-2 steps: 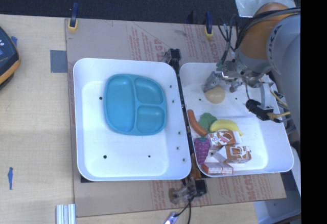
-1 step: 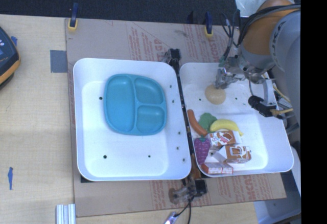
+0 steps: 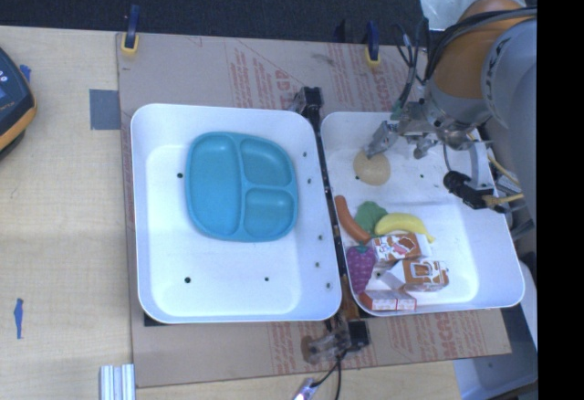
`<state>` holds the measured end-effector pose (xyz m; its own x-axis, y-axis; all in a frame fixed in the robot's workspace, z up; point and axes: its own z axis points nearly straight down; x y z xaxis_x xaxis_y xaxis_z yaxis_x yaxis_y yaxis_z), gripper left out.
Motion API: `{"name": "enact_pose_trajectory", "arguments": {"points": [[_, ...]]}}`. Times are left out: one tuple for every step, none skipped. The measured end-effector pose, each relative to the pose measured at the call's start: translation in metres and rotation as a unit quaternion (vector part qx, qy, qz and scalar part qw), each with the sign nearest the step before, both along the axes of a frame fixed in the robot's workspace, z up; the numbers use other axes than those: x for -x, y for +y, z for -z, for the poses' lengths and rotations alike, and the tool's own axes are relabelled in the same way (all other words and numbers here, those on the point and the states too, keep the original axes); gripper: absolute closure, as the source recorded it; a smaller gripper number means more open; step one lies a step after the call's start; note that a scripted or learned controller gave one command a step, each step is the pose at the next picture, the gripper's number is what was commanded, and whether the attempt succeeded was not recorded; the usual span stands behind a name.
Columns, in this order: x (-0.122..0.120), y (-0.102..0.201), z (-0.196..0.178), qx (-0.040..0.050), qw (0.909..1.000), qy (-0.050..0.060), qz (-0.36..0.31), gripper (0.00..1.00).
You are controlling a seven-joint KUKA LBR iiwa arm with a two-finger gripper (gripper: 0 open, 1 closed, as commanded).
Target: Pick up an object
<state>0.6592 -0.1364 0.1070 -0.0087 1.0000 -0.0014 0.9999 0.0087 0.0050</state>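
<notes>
Camera view
Edges and room: the left bin and the right bin sit side by side on a cardboard sheet, their inner rims nearly touching along the middle. The upper and right parts of the right bin's floor are bare; its lower left corner is crowded.
Left bin: holds a blue divided plate, lying flat toward its upper middle, with white floor all round it.
Right bin: a round tan object lies alone near the upper left. Below it, packed close together, are a red-orange sausage, a green piece, a yellow banana, purple grapes and small printed cartons.
Arm: the grey arm with its orange band comes in over the right bin's upper right.
Gripper: the gripper hangs over the upper part of the right bin; I cannot tell how its jaws stand.
Object versus gripper: the round tan object lies just below and left of the gripper's tip, very near it; contact cannot be judged.
</notes>
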Motion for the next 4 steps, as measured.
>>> {"name": "enact_pose_trajectory", "arguments": {"points": [[0.087,0.044,0.016,-0.0003,1.0000,0.005,0.002,0.00],[0.047,0.009,0.015,-0.0004,1.0000,0.004,0.004,0.00],[0.007,0.042,0.015,-0.0011,1.0000,0.004,0.002,0.00],[0.002,0.064,-0.086,-0.0008,1.0000,0.003,0.001,0.00]]}}
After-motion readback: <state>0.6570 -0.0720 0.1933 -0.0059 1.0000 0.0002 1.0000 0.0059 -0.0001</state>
